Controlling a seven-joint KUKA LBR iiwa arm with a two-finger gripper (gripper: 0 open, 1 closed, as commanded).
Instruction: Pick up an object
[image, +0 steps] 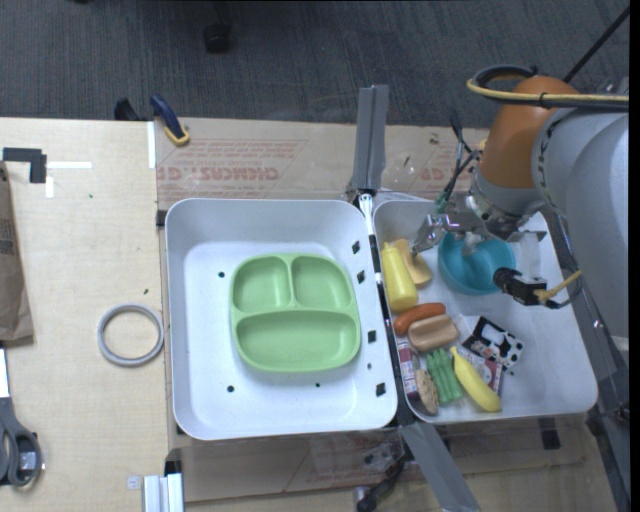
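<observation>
A cardboard-topped bench (250, 160) holds two white bins; in the right bin (560, 390), the grey arm's gripper (452, 225) hovers at twelve o'clock over a teal bowl (478, 265), probably rigid, light plastic, best pinched at its rim. Jaw state cannot be told.

Green tray (295, 325) sits mid left bin (190, 330). On bench (80, 260), left of bin: grey ring (131, 333), brown bag (12, 270) at edge, scissors (18, 452) near bottom corner. Blue clamp (170, 119) w/ yellow tip up top.
</observation>
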